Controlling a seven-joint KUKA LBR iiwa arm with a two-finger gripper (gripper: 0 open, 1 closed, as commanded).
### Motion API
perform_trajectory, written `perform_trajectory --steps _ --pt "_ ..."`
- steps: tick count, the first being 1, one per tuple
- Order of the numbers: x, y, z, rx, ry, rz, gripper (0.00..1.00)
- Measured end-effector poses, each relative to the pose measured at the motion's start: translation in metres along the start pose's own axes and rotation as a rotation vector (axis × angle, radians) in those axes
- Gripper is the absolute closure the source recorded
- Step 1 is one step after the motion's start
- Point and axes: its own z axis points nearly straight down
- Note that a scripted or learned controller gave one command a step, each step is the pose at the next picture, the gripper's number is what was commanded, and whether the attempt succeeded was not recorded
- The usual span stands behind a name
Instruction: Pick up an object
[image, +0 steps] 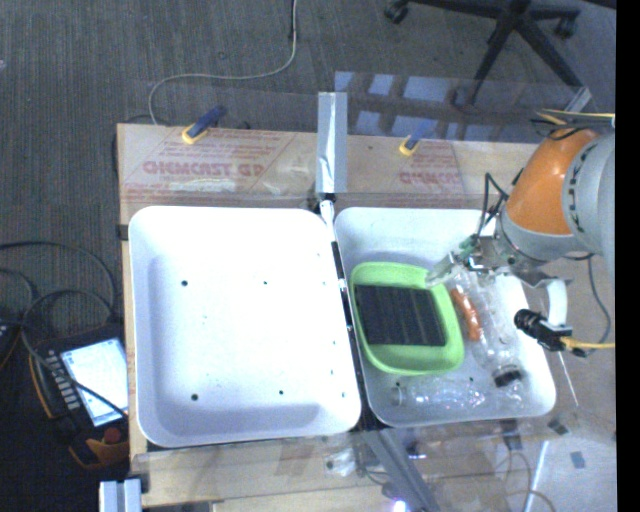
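even, cool overhead light washes the two white bins (240, 330) almost to glare, leaving only soft shadows along their inner walls, while the dark floor (60, 120) stays dim and the whole frame looks slightly soft and grainy.
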Motion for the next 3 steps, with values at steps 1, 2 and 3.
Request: perform_trajectory --steps 1,2,3 --pt "0.0019 -0.0186 -0.0034 -0.014 -0.004 -0.029 0.0" --pt "0.0006 -0.0268 -0.0039 -0.012 -0.001 -0.057 0.0" --pt "0.0024 -0.0259 -0.0039 -0.009 -0.006 -0.062 0.0"
